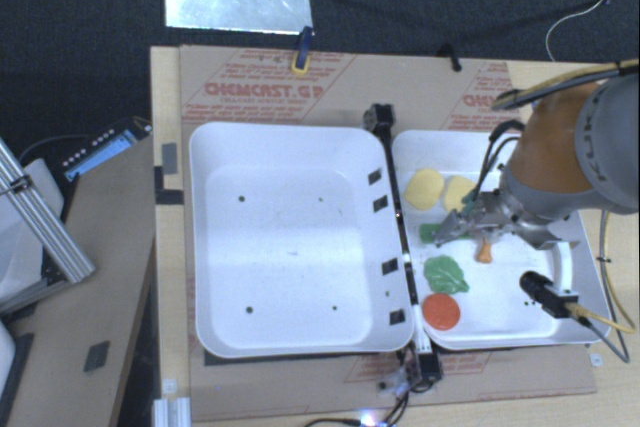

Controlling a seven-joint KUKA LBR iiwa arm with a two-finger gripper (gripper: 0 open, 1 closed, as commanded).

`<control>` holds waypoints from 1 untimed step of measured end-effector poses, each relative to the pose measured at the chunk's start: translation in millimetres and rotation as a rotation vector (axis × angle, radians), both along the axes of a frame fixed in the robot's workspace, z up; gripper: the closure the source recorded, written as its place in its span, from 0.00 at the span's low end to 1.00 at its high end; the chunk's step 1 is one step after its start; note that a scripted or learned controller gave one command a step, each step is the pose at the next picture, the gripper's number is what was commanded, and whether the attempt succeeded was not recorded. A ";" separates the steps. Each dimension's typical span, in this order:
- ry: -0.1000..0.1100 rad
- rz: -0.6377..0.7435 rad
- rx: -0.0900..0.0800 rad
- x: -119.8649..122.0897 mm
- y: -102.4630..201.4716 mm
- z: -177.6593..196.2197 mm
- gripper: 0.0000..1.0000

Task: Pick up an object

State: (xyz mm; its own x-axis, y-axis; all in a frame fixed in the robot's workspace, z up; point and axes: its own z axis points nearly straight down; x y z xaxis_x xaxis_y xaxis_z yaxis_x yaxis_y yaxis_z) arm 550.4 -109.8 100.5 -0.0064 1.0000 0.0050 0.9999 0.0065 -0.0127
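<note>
— Fingers (440, 232) first: what are they doing?

— They seem drawn together, narrowing to a single grey tip, low in the right bin (500, 325). The gripper (445, 233) points toward the divider, and its tip touches a small dark green piece (428, 234). I can't make out that piece between the fingers, so I wouldn't call it held.

— What else is within reach?

— Two yellow lumps (426, 187) lie just behind the tip, a green leafy piece (445, 273) just in front, and a red round piece (441, 311) sits near the front wall.

— How would the dark green one handle?

— It's probably light, moulded toy food (stiff and smooth, so a little slippery). It's thin and lies flat, so I'd open wide, straddle its narrow width and press down before closing.
</note>
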 end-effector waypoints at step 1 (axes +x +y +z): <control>-0.017 -0.001 -0.005 58.3 -0.4 -16.5 0.00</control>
